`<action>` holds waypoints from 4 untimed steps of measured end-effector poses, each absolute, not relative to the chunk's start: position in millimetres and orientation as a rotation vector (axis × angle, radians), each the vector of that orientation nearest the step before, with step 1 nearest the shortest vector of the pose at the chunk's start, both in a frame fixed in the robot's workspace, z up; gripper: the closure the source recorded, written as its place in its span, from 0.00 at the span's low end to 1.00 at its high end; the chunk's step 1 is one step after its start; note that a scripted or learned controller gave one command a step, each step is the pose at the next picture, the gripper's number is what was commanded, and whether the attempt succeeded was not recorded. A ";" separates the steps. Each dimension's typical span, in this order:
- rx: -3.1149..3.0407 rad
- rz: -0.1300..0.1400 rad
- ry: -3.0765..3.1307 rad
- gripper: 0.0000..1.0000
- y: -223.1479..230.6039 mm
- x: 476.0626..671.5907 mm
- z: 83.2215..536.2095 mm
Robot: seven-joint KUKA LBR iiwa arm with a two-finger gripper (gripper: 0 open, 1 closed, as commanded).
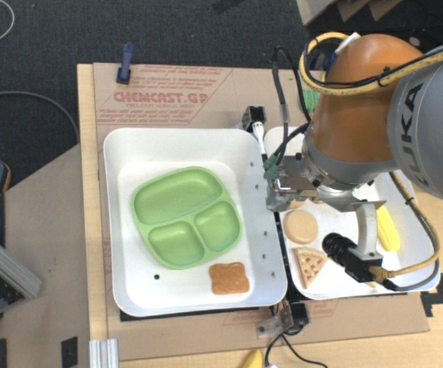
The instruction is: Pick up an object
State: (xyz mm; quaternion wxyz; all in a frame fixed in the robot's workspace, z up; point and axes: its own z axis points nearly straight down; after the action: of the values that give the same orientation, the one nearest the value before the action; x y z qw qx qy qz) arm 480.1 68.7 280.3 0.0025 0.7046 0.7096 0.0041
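Note:
In the right bin a round tan biscuit lies near the left wall, with a pizza slice just in front of it. A yellow piece shaped like corn lies further right. My gripper hangs under the big orange and grey wrist, over the left edge of the right bin, just behind the biscuit. The wrist hides most of it and the back of the bin. In the left bin sit a green divided plate and a brown toast piece.
The divider between the two bins runs right beside the gripper. Black and yellow cables loop from the arm over the right bin's front. A cardboard sheet lies behind the bins.

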 end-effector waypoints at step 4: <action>2.218 0.002 2.224 1.00 61.5 479.3 285.3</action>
State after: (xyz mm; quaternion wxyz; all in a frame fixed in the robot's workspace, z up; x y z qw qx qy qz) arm 479.3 61.5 285.3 0.0003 0.7060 0.7082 0.0006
